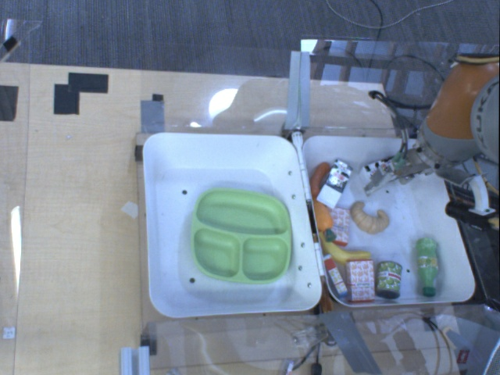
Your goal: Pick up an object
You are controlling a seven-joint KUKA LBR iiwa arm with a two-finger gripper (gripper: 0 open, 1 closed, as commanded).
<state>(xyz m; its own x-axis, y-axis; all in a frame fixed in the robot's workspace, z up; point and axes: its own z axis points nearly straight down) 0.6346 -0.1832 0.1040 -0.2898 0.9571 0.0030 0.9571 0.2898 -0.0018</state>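
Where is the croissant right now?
In the right bin, the croissant lies near the middle, just below the gripper and above the green bottle.

Divided plate [241, 235] in left bin [164, 209], croissant [370, 218] in right bin [449, 287]

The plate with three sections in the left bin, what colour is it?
Light green; the plate shows best in the camera view.
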